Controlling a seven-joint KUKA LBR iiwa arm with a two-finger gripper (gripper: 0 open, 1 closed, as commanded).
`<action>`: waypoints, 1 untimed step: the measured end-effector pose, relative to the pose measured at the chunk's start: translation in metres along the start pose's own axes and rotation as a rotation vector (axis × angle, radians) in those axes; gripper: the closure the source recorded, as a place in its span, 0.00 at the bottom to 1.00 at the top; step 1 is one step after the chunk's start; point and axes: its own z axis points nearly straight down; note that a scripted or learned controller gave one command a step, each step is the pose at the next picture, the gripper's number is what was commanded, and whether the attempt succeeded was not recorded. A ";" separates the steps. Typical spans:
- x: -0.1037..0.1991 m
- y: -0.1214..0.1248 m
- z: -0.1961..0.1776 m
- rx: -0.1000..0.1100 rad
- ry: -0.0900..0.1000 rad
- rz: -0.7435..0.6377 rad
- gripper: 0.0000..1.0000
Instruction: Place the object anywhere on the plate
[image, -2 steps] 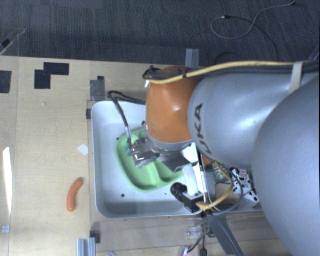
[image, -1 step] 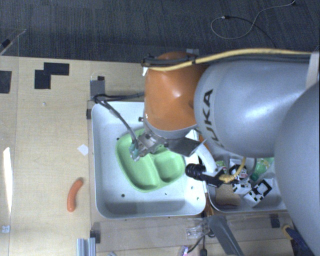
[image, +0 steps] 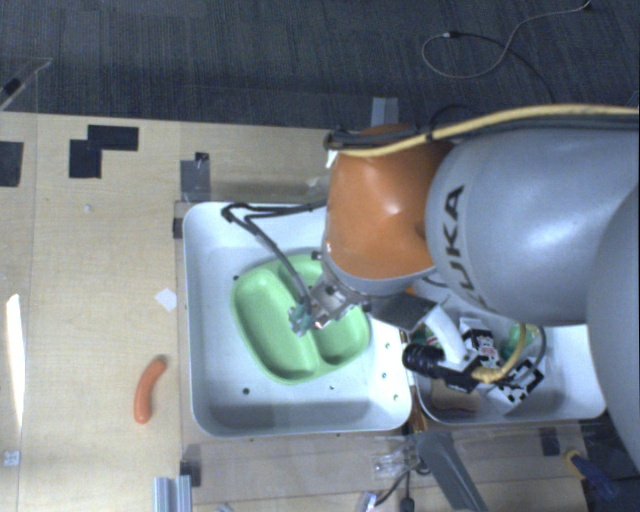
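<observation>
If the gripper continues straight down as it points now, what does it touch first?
Most likely the green plate: the gripper hangs directly over it inside the left bin. Its height above the plate is unclear.

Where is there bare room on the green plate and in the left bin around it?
The green plate is bare on its left lobe; its right lobe is crowded by the gripper and cable. In the left bin, white floor lies free along the near wall below the plate and in the far-left corner. Outside, the bench is open apart from an orange sausage.

Pale wooden bench (image: 90, 300), bearing white bins: left bin (image: 205, 330), right bin (image: 575, 395). Orange sausage-shaped toy (image: 149, 389) lying loose beside left bin.
</observation>
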 end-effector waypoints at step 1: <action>-0.004 -0.002 0.000 -0.002 -0.001 -0.218 1.00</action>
